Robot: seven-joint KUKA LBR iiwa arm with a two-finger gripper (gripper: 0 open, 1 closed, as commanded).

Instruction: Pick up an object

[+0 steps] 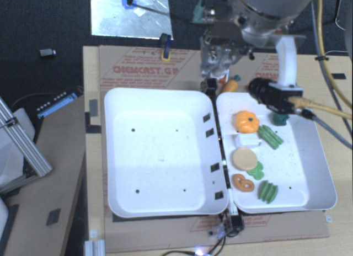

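Candidate objects: a cluster of toy foods is seen in the right bin; none is singled out by the task.
Pumpkin: an orange pumpkin is set toward the far part of the cluster, just beside a white block on its near side.
Green pieces: a ridged green piece lies right of the block; another green piece lies at the near end; a small leafy green bit touches the round item.
Round item: a tan disc is placed in the middle of the cluster, with a pretzel just near of it.
Far corner: an orange carrot-like piece is seen at the far left corner of the right bin, close under the claw.
Left bin: the left bin is shown with only small dark dots on its floor.
Claw: the claw is held at the far edge where the two bins meet; whether it is open or closed cannot be told, and nothing is visibly gripped.
Surface: both bins are carried side by side on a cardboard-covered surface.
Progress: no object is judged lifted yet; choosing, grasping and raising are all left to be done.
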